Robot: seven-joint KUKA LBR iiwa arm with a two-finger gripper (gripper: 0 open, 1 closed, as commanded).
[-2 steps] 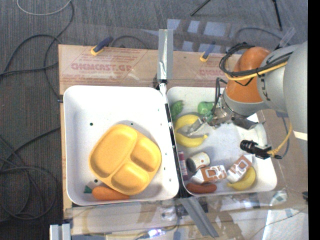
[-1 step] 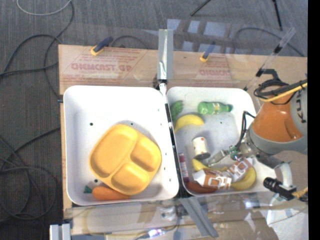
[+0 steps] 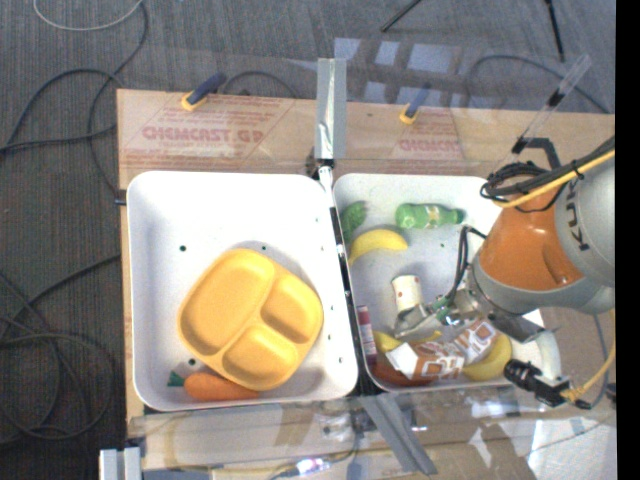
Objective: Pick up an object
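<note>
while the carrot (image 3: pixel 215 387) in the left bin (image 3: pixel 160 208) is half hidden under the yellow divided tray (image 3: pixel 252 316), "chemcast gp" can be read on the board (image 3: pixel 200 136) behind. in the right bin (image 3: pixel 440 190), the packet (image 3: pixel 440 356) is partly covered by the gripper (image 3: pixel 432 314); its grasp cannot be told.

A single fixed camera sits high above the table (image 3: pixel 200 118), looking down at a slant; both white bins lie side by side in mid-frame, the left bin (image 3: pixel 150 268) well away from the claw (image 3: pixel 435 313), the right bin (image 3: pixel 420 190) beneath it; dark carpet (image 3: pixel 250 18) fills the far side; the arm (image 3: pixel 540 258) enters from the right.
</note>
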